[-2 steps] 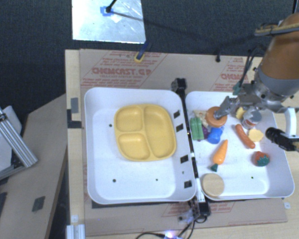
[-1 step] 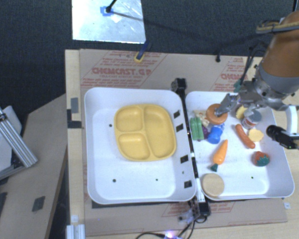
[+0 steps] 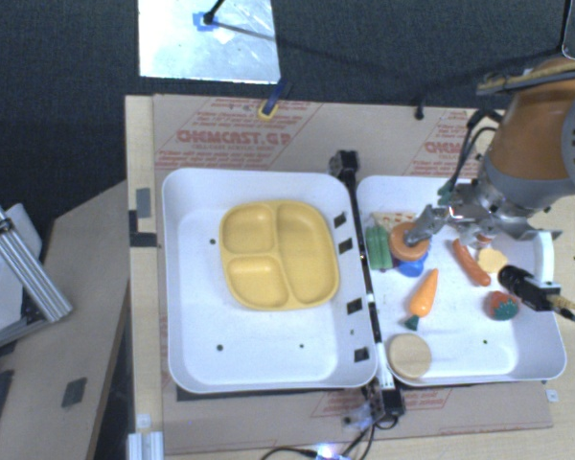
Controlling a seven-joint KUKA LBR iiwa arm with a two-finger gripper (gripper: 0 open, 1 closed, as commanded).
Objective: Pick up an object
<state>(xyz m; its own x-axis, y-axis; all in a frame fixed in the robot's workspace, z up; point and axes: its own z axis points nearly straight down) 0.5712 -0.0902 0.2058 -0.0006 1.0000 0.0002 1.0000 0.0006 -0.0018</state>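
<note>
While two white bins (image 3: 187,286) share the surface, one yellow tray (image 3: 273,255) lies left; the pincer (image 3: 424,228), grip unreadable, hovers at three o'clock over two carrots (image 3: 424,293).

**Two bins, tray left, toys right**

I see two bins side by side on the bench; the left bin (image 3: 187,286) holds a tray (image 3: 276,254) near its middle; the right bin (image 3: 532,353) holds the toys. The gripper (image 3: 424,228) sits over that bin's rear left part, above a round toy (image 3: 409,247); a carrot (image 3: 424,293) lies in front of it; a disc (image 3: 409,355) lies at the front left corner; a sausage (image 3: 471,263) lies right of the carrot; a strawberry (image 3: 503,305) lies further right.
</note>
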